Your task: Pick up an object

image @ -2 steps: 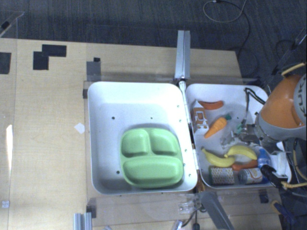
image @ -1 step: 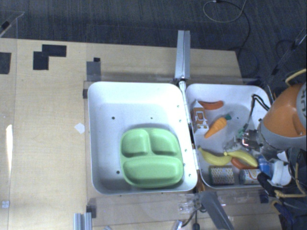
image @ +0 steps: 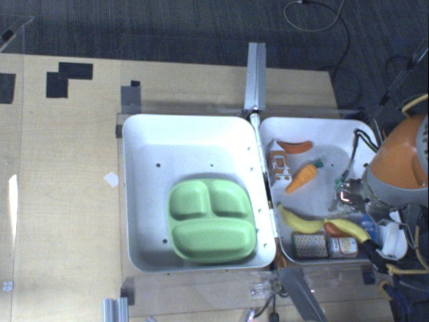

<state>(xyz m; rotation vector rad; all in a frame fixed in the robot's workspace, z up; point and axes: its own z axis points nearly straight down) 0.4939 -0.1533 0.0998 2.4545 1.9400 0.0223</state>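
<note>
Objects for picking are gathered in the right-hand shallow white bin (image: 355, 129). A yellow plastic banana (image: 323, 224) is laid along the lower part of that bin, and just below it a grey grater-like block (image: 310, 246) and a small red and white packet (image: 344, 246) are set against the near wall. An orange toy carrot with a green top (image: 303, 176) is seen near the bin's middle, tilted, with a small white and orange box (image: 278, 166) just beside it on the left and an orange sausage-shaped piece (image: 295, 146) lying above both.

The gripper (image: 344, 194) is lowered inside the same bin at its right side, close above the banana; whether it is parted or closed cannot be told, and nothing is seen held in it. The grey arm with its orange band (image: 401, 161) is seen at the right.

In the left-hand shallow white bin (image: 154, 146) a pale green divided plastic tray (image: 212, 219) is lying flat. Both bins are carried on the light wooden tabletop (image: 60, 180).
</note>
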